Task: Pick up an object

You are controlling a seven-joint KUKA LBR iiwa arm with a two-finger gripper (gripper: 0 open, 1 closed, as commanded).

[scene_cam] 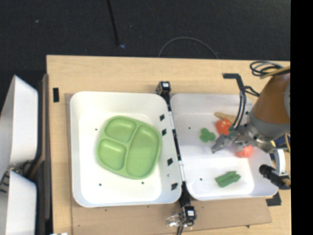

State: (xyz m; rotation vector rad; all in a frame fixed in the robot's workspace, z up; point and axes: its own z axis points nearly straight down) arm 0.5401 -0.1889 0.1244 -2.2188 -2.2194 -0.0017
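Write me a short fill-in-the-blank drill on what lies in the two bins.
1. The green plate lies in the ____ bin.
2. That plate is split into ____ compartments.
3. The long green piece lies nearer the ____ edge of the right bin than the claw does.
4. The arm reaches over the ____ bin.

Missing words: left; three; bottom; right
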